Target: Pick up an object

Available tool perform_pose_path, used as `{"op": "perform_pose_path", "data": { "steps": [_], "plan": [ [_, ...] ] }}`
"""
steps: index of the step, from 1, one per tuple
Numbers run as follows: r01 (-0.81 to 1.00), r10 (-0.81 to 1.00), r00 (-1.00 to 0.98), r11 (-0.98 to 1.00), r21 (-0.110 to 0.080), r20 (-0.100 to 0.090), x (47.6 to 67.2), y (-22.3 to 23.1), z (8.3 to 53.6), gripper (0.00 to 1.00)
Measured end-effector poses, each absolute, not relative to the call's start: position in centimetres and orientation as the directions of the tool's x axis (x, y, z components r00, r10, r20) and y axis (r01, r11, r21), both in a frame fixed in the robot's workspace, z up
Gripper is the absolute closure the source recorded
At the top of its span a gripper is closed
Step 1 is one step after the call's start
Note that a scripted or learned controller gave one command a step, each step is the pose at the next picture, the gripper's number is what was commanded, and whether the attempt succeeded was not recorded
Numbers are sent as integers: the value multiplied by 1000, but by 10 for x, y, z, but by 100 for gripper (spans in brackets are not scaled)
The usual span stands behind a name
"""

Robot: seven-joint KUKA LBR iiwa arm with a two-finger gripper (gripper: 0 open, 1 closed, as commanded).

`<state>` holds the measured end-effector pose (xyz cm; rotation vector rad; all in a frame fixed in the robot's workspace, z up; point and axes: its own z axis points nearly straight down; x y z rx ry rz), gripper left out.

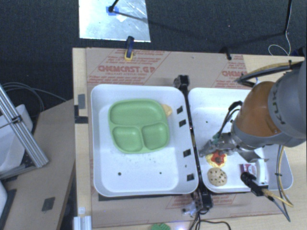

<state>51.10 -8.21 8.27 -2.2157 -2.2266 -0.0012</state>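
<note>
We've got the gripper (217, 153) down in the right bin (204, 104), near its front-left corner, right over a red and yellow toy (217, 159). Honestly we can't tell if it has hold of it. A cookie (217, 177) sits just in front of the toy, by the bin's front edge. In the left bin (103, 176), a green tray (139, 125) lies toward the back.

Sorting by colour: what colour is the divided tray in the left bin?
Light green divided tray, clearest in the camera view.
</note>
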Motion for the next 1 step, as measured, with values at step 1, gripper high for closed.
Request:
{"op": "perform_pose_path", "data": {
  "steps": [1],
  "plan": [
    [1000,1000,-2,2,1,0,510,-83,84,0]
  ]
}}
